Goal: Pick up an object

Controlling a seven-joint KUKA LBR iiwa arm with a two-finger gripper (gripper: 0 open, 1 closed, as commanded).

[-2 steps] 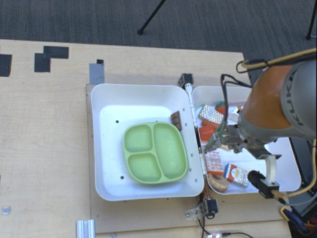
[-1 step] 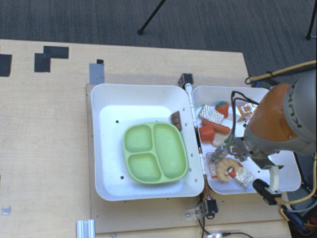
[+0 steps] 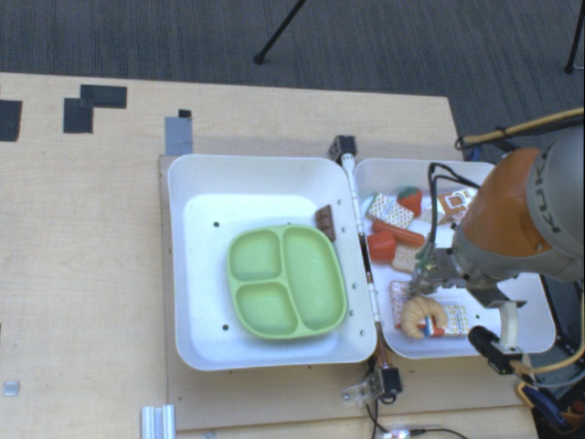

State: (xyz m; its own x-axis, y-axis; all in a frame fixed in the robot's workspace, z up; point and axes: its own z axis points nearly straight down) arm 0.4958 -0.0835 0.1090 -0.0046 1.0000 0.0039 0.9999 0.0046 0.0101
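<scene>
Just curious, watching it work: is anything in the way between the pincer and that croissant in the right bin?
Nothing visible. The pincer sits directly above the croissant, with no other item between them; the red pieces lie farther back.

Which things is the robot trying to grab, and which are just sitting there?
For the job: gripper, croissant, red block, checkered box, all in the right bin.

Just lying about: green plate and brown piece in the left bin.
</scene>
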